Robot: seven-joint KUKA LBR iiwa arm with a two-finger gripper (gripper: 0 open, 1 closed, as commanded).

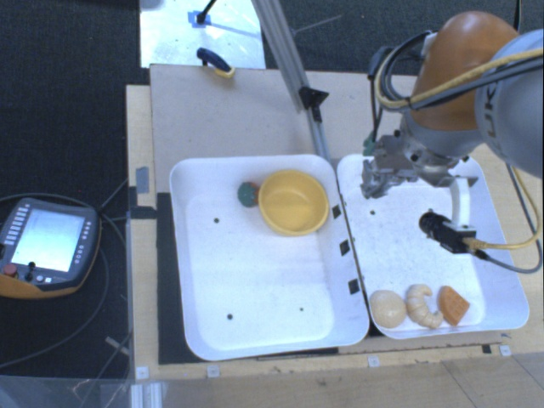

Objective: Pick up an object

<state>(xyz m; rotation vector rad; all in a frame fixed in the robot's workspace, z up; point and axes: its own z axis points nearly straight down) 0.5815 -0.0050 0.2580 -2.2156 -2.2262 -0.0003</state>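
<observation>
We judge the pick not yet begun: the arm hangs over the far part of the right bin, and nothing shows in the gripper. How the gripper is set we cannot tell; it is seen from above and its tips are dark and crowded.

Largest to smallest. The surface carries two white bins side by side. The left bin holds a yellow bowl at its far right, with a small green object touching the bowl's left rim. The right bin holds three small pieces in a row along its near edge: a pale egg-shaped piece, a curled cream piece, an orange wedge.

The gripper sits well apart from all of these. The next move, as we read it, calls for travel toward the near edge, or left across the divide, and then a descent.

In the way: the three near pieces lie close together and tight against the bin wall, leaving little room. The green object is crowded by the bowl. A yellow cable trails over the right bin.
</observation>
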